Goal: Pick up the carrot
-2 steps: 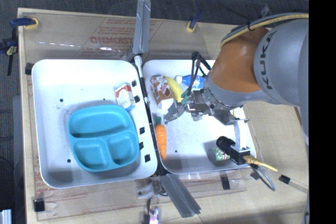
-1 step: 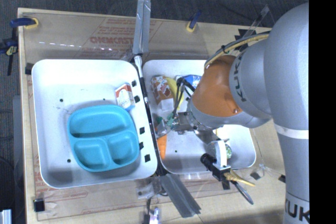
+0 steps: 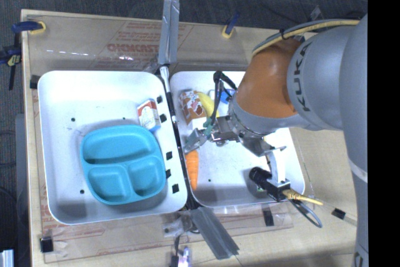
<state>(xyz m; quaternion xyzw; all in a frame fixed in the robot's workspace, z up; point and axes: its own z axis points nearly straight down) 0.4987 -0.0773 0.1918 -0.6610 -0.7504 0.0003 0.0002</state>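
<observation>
The carrot [image 3: 192,169] lies along the left wall of the right bin [image 3: 294,162], near its front corner. The gripper [image 3: 195,138] hangs just above the carrot's upper end; how far it is open cannot be told, and nothing shows between its tips. The left bin [image 3: 56,134] holds a blue divided tray [image 3: 122,162] and a small packet [image 3: 147,114].

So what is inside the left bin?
The left bin holds a blue tray with three compartments and a small red-and-white packet beside it. The bin floor under the tray is covered.
</observation>
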